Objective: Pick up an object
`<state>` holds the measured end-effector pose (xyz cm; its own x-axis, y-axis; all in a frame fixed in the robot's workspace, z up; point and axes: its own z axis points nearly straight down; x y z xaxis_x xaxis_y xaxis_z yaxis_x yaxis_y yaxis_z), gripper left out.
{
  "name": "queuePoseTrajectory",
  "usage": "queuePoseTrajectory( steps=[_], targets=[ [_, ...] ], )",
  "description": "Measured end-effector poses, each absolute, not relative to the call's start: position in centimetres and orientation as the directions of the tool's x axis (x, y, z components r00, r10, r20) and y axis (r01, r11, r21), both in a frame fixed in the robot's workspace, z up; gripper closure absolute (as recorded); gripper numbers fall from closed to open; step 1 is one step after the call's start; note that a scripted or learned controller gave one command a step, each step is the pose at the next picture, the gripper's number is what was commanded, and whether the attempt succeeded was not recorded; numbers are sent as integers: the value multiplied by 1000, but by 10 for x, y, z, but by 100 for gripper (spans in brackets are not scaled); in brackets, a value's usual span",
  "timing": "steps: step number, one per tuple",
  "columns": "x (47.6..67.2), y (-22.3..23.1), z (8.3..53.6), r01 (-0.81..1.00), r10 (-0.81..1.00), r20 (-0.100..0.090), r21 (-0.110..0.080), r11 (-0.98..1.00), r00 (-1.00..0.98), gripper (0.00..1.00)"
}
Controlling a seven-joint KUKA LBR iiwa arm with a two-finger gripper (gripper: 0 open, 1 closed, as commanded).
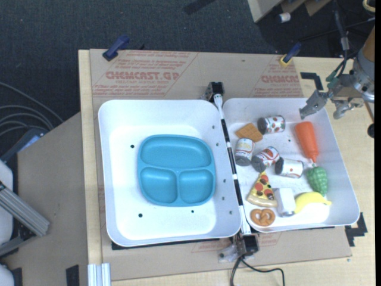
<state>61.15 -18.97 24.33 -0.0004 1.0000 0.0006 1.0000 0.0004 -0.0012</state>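
Fingers (326, 105) spread, carrot (308, 138) just below

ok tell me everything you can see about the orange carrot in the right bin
The carrot is a smooth, plastic-looking toy, bright orange and tapered, its wide end toward the far wall and its narrow tip toward the green toy. It lies flat on the floor of the right bin near the right wall. Nothing clearly touches it; the tool hovers just beyond its wide end.

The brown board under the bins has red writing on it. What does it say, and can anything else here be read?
"CHEMCAST GP": red print on the board, upper left.
The same red print by the board's upper right corner: too blurred to read.
Labels on the small cans: too small to read.
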Motion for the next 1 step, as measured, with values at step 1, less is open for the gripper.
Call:
queuePoseTrajectory(
  steps=[1],
  targets=[
    [640, -181, 112, 1000, 1000, 6, 2, 4, -4, 0]
  ],
)
